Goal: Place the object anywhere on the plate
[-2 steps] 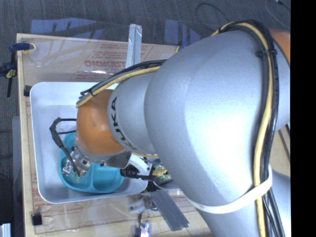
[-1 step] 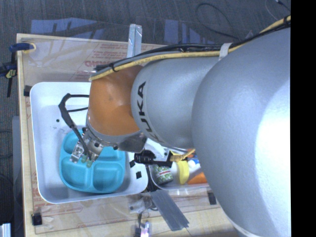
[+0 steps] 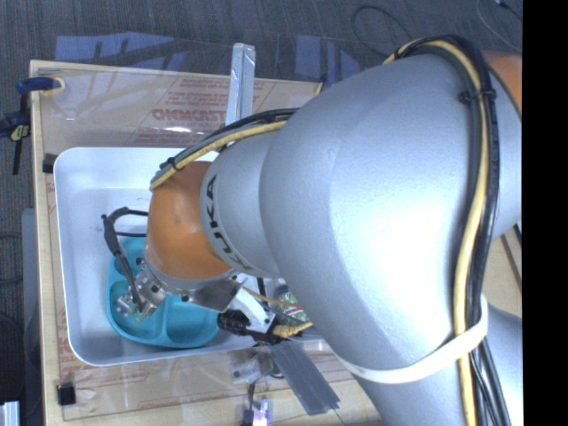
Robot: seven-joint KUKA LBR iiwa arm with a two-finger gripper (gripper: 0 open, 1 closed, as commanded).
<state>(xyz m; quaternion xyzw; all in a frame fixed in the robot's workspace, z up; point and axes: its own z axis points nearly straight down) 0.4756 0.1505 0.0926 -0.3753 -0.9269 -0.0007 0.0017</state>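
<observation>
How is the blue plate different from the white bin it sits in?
The blue plate is bright blue, while the white bin is white. The plate has a curved edge; the bin has straight walls with rounded corners. The plate is the smaller one and lies inside the bin, near its lower edge, mostly covered by the arm. Both are shallow and open on top.

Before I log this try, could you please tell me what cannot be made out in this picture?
- The hand, camera view: too small and dark against the blue plate to tell its state.
- The object to place: no telling whether anything is held.
- The right bin: hidden behind the arm.
- The plate's far side: covered by the orange band.
</observation>
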